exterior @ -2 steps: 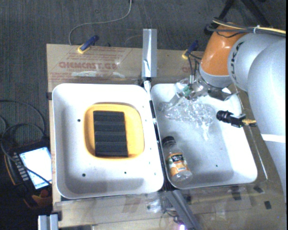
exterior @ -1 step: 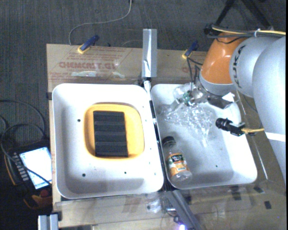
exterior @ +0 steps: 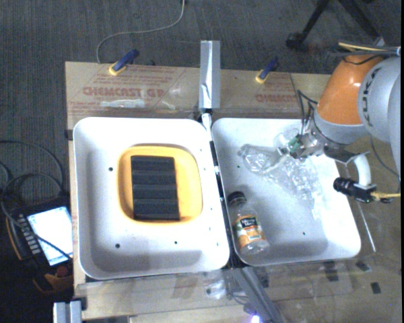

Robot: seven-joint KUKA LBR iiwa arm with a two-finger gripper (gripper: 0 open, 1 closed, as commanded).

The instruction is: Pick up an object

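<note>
Claw (exterior: 300, 145) at the upper part of the right bin (exterior: 337, 247), over crumpled clear plastic (exterior: 293, 173); its opening cannot be told. Small bottle (exterior: 247, 225) lies by that bin's left wall.

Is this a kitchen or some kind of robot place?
Probably a robot lab, not a kitchen: a robot arm reaches over two white bins on a bench, with clamps and cables on a carpeted floor.

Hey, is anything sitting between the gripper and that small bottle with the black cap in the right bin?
Yes. The crumpled clear plastic wrap lies beneath and beside the gripper, spreading across the right white bin. The small clear bottle with a black cap and orange label lies past the wrap's left edge, near the bin's front-left corner.
</note>
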